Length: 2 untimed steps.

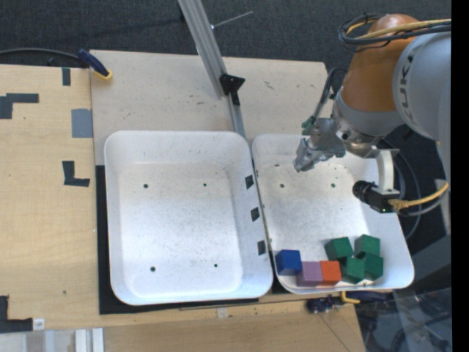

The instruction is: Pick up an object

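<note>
Although the gripper [304, 160] is seen over the upper part of the right bin [308, 207], its fingers appear as one dark, blurred mass pointing down and to the left, so their spread cannot be determined, and nothing is visible between them. Whether the tips touch the bin floor cannot be judged.

Object count, right bin: seven blocks, all grouped along the near edge, well apart from the gripper.
- One blue block [289, 261], leftmost.
- One purple block [312, 272], just beside the blue one.
- One orange block [330, 271], touching the purple one.
- Four green blocks [357, 257], packed together at the right; their shared edges are hard to separate, so this count is approximate.

Object count, bins: two, side by side. The left bin [176, 218] has a speckled white floor.

Above the gripper, the orange band [370, 79] and the grey arm [429, 86] are cut off by the right edge. A grey metal bar [205, 35] crosses the table [44, 189] at a slant and is cut off at the top edge.
</note>
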### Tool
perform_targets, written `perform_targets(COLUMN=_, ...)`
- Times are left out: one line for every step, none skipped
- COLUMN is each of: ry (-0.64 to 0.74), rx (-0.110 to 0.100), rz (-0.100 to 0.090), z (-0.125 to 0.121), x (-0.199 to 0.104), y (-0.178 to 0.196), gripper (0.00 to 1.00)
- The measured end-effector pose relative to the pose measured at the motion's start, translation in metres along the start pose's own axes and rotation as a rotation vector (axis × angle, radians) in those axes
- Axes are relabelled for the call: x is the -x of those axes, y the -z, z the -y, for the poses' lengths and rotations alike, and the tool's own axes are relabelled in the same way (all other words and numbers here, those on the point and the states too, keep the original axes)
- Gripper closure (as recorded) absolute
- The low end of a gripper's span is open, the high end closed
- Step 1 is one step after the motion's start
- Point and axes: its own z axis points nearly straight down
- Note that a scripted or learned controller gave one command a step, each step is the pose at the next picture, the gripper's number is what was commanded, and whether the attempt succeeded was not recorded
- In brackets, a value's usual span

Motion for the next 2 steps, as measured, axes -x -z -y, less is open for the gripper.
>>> perform_targets(ry=0.001, rx=0.0, rz=0.0, z=0.0, x=-0.056, y=0.007, gripper=1.0)
perform_targets(ry=0.001, rx=-0.002, rz=0.0, z=-0.001, x=-0.113, y=0.011, gripper=1.0)
